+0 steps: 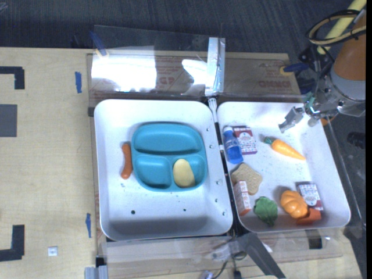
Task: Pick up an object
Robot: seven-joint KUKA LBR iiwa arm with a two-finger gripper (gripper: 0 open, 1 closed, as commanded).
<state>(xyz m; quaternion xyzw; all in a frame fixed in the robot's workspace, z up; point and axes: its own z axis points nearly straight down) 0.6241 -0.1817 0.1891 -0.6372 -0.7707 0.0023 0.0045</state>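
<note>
The gripper point(293, 119) hangs over the far right corner of the right bin point(340, 173), and I cannot tell if its jaws are spread or pressed together; nothing shows between them. The nearest thing is the toy carrot point(283, 147), lying on the bin floor just below and a little left of the jaws in this view. Its long axis runs slantwise, green top toward upper left, orange tip toward lower right. I judge the jaws should close across this axis.
</note>
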